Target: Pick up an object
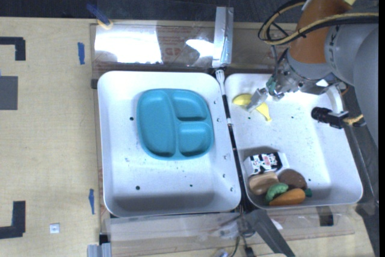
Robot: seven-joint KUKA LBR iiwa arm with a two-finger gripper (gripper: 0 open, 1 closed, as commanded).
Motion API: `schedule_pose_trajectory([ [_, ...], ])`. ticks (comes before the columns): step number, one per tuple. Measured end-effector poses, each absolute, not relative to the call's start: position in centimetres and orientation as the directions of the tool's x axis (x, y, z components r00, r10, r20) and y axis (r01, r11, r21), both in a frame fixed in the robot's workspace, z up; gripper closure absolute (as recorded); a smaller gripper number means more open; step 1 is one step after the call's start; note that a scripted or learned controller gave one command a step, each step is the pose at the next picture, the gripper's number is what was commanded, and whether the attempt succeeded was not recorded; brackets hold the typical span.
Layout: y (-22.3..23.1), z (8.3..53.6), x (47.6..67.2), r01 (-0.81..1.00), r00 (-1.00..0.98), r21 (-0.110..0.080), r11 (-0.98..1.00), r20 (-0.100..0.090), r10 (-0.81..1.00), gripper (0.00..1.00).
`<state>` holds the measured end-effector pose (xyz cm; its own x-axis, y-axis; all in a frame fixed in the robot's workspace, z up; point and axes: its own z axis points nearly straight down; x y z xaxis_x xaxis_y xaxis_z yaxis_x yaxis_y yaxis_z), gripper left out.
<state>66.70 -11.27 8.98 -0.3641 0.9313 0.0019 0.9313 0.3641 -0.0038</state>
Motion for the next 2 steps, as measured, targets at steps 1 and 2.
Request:
schedule_pose_trajectory([
  [1, -11.3, 9.9, 66.7, 0.931, -0.365, -0.003, 0.365, -0.001, 0.931, 1.00],
  [2, -4.2, 21.5, 67.1, 0.965, -0.262, 0.018, 0.262, -0.003, 0.965, 1.00],
])
